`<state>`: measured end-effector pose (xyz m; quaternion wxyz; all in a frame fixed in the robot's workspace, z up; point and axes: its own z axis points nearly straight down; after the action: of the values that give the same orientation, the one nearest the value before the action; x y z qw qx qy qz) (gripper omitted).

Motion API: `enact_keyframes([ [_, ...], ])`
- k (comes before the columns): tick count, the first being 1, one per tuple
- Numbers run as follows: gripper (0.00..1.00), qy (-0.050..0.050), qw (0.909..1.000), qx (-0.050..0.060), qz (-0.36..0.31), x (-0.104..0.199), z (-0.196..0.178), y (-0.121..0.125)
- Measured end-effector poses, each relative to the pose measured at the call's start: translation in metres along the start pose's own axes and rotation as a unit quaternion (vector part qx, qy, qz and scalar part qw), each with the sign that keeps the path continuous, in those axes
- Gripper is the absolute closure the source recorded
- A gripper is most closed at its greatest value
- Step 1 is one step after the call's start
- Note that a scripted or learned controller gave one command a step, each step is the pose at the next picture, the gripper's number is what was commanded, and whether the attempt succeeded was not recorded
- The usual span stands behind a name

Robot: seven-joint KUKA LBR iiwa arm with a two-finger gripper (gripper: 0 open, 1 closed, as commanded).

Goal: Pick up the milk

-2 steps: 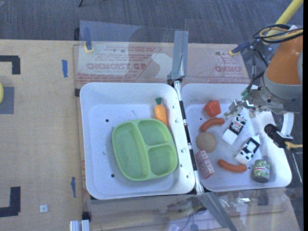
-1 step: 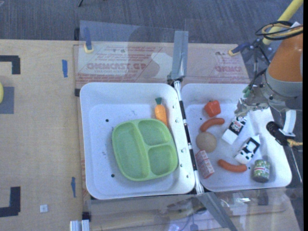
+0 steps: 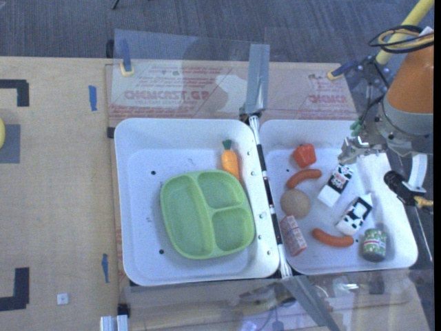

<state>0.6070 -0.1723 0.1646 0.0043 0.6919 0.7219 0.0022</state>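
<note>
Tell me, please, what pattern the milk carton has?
White with black cow patches, on the milk carton in the camera view.

The arm [image 3: 413, 95] is cut off by the right edge.

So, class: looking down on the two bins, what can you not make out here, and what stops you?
- Gripper, camera view: small and blurred under the grey wrist; open or shut cannot be told.
- Two white cartons with black markings: print too small to tell which is the milk.
- Green can and red packet: labels too small to read.
- Arm: cut off by the right edge.
</note>
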Motion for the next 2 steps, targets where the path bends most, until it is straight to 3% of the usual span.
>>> enact_keyframes([
  [1,0.0,0.0,1.0,0.0,0.0,0.0,0.0,0.0],
  [2,0.0,0.0,0.9971,0.003,0.076,-0.003,-0.046,0.029],
])
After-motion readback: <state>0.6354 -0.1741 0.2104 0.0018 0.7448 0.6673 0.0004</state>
